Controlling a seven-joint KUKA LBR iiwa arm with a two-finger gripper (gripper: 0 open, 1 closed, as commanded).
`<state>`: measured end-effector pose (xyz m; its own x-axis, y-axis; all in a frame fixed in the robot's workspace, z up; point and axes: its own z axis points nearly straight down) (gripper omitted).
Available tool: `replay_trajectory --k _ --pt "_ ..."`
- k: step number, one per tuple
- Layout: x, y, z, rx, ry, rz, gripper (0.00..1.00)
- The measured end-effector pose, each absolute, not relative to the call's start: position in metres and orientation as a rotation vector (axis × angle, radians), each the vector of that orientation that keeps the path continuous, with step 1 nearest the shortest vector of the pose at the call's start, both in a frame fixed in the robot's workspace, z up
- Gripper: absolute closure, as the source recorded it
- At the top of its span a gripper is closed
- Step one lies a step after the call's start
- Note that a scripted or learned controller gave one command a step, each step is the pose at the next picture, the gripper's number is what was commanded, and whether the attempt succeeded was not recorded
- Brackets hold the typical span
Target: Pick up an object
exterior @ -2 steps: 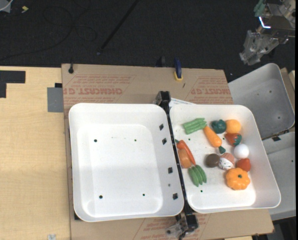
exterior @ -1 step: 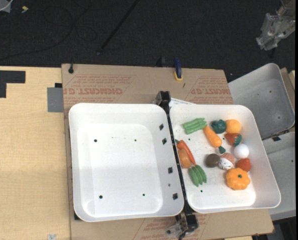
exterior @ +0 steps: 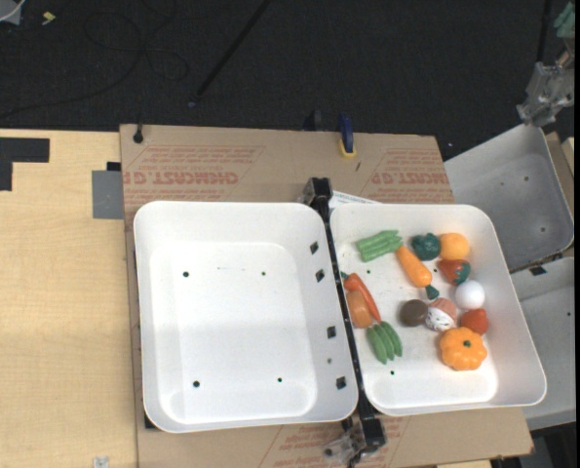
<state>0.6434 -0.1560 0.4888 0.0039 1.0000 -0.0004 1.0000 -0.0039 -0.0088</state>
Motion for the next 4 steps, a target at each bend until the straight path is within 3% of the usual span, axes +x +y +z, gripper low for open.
replay_trajectory --k 1,2,3,4 --pt "0.644 -0.183 0.54 -2.223 -2.222 0.001 1.0" --pt "0.644 -0.214 0.537 -2.222 -2.219 0.004 1.0" --pt "0.637 -0.205 0.358 -2.214 -2.206 0.013 1.0" --pt "0.644 -0.183 0.472 -2.225 -2.23 -0.007 1.0"
